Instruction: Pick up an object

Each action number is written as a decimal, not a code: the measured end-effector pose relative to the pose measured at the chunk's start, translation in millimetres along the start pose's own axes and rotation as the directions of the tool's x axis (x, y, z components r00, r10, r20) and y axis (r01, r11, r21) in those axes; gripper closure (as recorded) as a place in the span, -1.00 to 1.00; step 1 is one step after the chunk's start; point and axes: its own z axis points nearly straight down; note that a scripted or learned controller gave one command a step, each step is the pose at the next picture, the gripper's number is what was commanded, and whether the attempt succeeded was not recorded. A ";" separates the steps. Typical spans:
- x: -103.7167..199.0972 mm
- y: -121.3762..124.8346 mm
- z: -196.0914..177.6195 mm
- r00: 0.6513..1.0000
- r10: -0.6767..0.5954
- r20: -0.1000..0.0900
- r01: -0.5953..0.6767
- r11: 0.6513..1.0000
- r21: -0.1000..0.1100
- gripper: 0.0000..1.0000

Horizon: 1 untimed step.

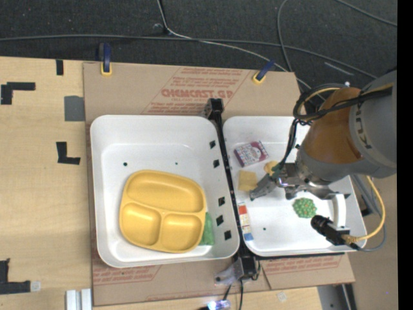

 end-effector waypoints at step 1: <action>0.2 0.2 43.9 1.000 -0.001 0.002 0.001 1.000 -0.007 -1.00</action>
